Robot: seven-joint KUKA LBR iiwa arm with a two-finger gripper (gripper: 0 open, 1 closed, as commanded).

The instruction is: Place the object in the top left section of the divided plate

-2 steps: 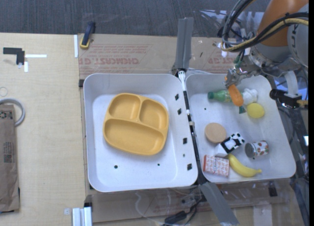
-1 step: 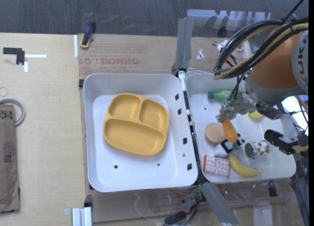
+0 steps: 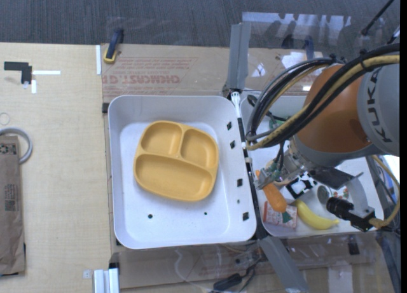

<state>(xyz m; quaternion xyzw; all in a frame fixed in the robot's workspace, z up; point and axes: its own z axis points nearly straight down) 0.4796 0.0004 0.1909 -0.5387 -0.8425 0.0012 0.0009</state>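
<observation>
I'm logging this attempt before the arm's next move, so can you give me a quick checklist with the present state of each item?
1. Divided plate lies flat in the left bin: ok.
2. Top left section of the plate holds nothing: ok.
3. Objects wait in the right bin, among them a carrot and a banana: ok.
4. Arm is above the right bin, over the objects: ok.
5. An object is between the fingers: cannot tell, the wrist and cables cover that spot.
6. Which object is targeted: cannot tell.
</observation>
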